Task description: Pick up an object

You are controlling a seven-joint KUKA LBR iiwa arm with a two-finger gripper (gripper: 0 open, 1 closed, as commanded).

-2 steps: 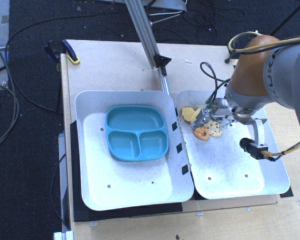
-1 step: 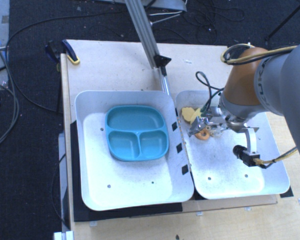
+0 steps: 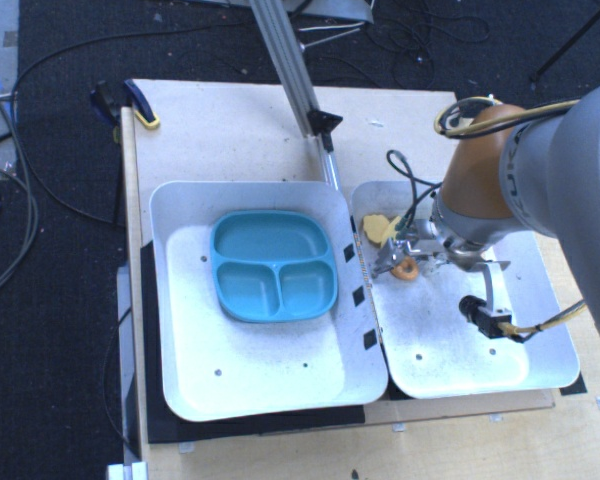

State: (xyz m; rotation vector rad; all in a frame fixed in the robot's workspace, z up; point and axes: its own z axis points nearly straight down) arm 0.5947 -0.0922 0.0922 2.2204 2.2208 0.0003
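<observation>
A small orange ring-shaped object (image 3: 407, 269) and a soft-looking yellow lump (image 3: 379, 229) lie in the right bin (image 3: 460, 368) at the jaws, whose grip I cannot tell, the grey arm (image 3: 540, 168) bent steeply down.

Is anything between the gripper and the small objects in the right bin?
Nothing visible. The gripper is down in the right bin right at the orange piece, with the yellow piece just beyond it. The blue tray lies apart in the left bin.
</observation>
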